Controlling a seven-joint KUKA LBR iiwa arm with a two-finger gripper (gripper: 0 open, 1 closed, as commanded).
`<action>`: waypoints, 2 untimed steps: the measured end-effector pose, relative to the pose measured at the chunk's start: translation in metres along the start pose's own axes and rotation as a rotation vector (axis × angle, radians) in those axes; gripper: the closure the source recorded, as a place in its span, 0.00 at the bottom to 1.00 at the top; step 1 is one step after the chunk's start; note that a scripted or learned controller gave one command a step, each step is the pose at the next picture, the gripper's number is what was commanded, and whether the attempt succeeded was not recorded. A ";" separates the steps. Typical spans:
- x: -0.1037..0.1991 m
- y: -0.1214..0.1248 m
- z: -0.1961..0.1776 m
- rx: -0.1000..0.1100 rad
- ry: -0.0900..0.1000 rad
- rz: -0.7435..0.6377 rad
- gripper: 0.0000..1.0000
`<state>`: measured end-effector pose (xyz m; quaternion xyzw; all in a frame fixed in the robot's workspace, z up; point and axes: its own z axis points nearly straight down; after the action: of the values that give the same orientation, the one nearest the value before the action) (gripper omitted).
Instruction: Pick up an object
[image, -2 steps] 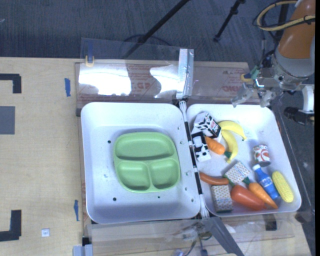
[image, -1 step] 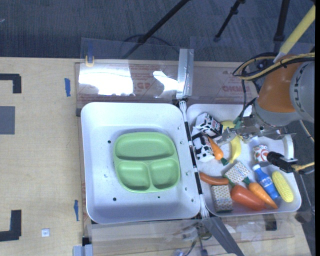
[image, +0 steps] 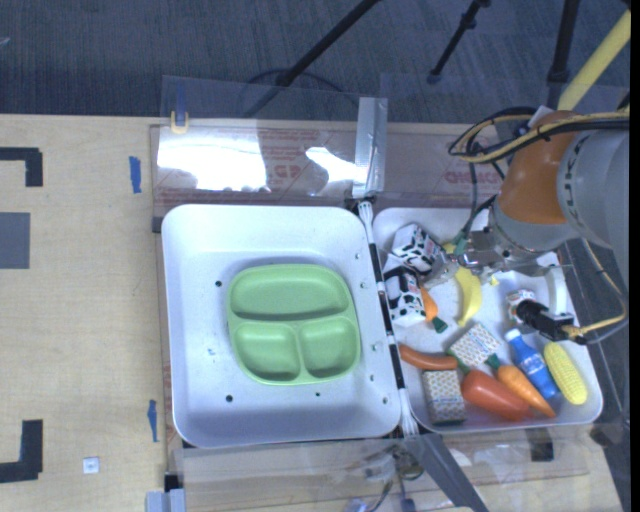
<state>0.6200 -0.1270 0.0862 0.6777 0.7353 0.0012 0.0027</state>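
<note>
The camera view looks down on the right bin (image: 592, 404), which is crowded with toy food, and the thing lying closest under the gripper (image: 466, 257) is a banana (image: 468, 297): small, plain yellow, gently curved, lying roughly lengthwise toward the bin's near side in the upper middle of the bin. The gripper hangs just above the banana's far end, and whether it is released or clenched cannot be told from this slant; nothing can be seen in its grasp. The arm (image: 590, 190) comes in from the right, grey with its orange band (image: 532, 185) over the bin's far right corner. Close on the banana's left lies a small carrot (image: 432, 306), orange with a green tip, and beyond it a black-and-white cow toy (image: 407, 270) rests against the bin's left wall. Just below the banana sits a pale patterned box (image: 476, 345), tilted, with a red-orange sausage (image: 428, 357) to its left. Along the near side lie a brownish block (image: 445, 396), a red pepper (image: 488, 394), a larger carrot (image: 524, 388), a blue bottle (image: 531, 364) and a yellow corn cob (image: 566, 372), packed closely together. The left bin (image: 185, 300) holds a green divided plate (image: 293, 322) with three compartments, lying flat in its middle, well apart from the gripper.
</note>
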 end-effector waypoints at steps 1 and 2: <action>-0.005 0.006 -0.052 0.001 0.001 -0.134 0.00; -0.007 0.019 -0.011 0.004 0.002 -0.360 0.00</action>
<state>0.6398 -0.1324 0.0974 0.5350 0.8449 0.0002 0.0008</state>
